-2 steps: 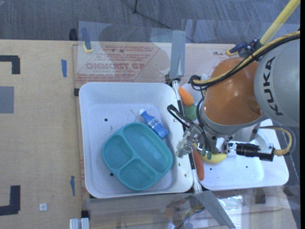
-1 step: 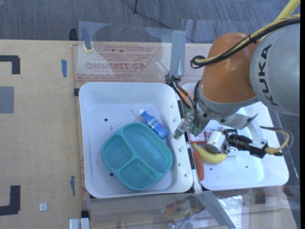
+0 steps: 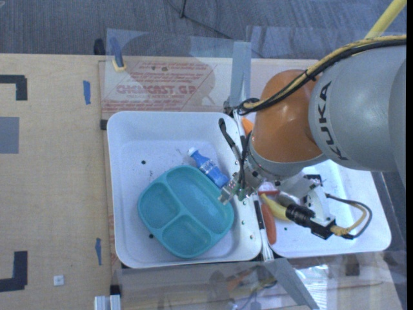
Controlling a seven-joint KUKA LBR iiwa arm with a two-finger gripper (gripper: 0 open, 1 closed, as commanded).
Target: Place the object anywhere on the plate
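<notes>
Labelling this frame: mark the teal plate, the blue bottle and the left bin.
teal plate [image 3: 184, 212], camera view, centre where its dividers meet
blue bottle [image 3: 208, 167], camera view, middle of its body
left bin [image 3: 122, 173], camera view, bare left wall

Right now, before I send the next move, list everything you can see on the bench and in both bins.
divided plate: 1, teal, three compartments, lying in the left bin toward its near right side.
water bottle: 1, clear plastic with blue cap and label, lying in the left bin against the plate's far right rim, partly under the arm.
orange object: 1, long and thin, in the right bin by the wall between the bins; too hidden to name.
left bin: 1, white, shallow.
right bin: 1, white, largely covered by the arm.
bench: 1, light wood, with black and blue tape marks.
arm: 1, grey with orange band, reaching in from the right.
gripper: 1, over the plate's right rim beside the bottle.
</notes>
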